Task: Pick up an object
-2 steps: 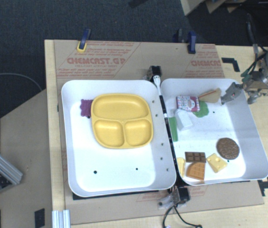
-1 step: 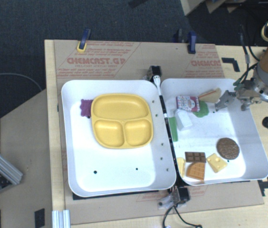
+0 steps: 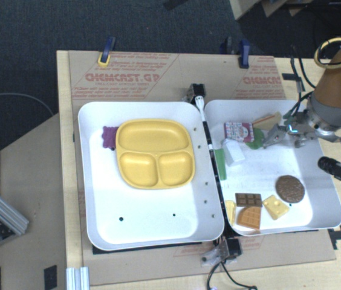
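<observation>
**Approach over right bin, upper part; nothing grasped yet**

Setup: two white bins side by side on the table point(image 3: 158, 71). The left bin point(image 3: 98, 180) carries a yellow divided tray point(image 3: 155, 151) with a purple item point(image 3: 109, 136) tucked at its left edge. The right bin point(image 3: 315, 204) carries the loose candidates.

Arm enters from the right of the frame, orange band visible at upper right. The gripper point(image 3: 279, 133) sits low in the upper part of the right bin. From this slant the state of the jaws cannot be told; the metal parts blur together against the bin floor. No object is seen between them.

Candidate objects, right bin:
- tan block point(image 3: 266, 120), just beside the gripper tip, upper centre of the bin
- pink-and-white packet point(image 3: 238, 130), left of that
- green piece point(image 3: 256, 140), just below the packet's right side, near the tip
- white card point(image 3: 233, 153) and green bar point(image 3: 219, 162) along the left wall
- round brown cookie point(image 3: 290, 188), lower right
- chocolate square point(image 3: 248, 199), waffle piece point(image 3: 250, 217), cheese wedge point(image 3: 276, 206), along the lower edge

Judgement: the step in hand is approach or descent on the cluster near the tan block and green piece. Pick not achieved.

Next move, as judged: settle on one target, centre it, close, then lift straight up. Risk: neighbours touch closely here, so a closing grip may nudge the packet or catch two items.
</observation>
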`<state>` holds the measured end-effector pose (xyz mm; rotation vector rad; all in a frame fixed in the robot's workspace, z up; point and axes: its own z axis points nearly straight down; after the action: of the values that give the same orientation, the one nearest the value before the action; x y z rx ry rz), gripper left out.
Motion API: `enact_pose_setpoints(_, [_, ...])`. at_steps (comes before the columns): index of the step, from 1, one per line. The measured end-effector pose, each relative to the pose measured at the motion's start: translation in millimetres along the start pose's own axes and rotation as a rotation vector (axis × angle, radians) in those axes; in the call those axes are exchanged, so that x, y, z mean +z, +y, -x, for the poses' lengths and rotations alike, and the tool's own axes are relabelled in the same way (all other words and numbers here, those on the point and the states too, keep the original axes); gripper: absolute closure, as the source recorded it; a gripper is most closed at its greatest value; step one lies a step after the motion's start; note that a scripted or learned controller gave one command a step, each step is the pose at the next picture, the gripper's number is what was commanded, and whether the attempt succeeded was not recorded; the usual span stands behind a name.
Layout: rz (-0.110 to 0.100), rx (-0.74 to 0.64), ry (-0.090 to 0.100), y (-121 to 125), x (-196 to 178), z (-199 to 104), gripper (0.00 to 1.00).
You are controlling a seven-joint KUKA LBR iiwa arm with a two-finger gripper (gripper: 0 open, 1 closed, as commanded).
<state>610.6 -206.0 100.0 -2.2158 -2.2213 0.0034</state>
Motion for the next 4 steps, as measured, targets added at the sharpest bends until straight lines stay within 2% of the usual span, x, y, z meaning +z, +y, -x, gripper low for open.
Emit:
enact_pose_setpoints(1, [0.001,0.0,0.0,0,16,-1,0.0])
enact_pose_setpoints(2, [0.005,0.0,-0.002,1,4,-1,1.0])
enact_pose_setpoints(4, [0.011,0.002,-0.004,11,-87,1,1.0])
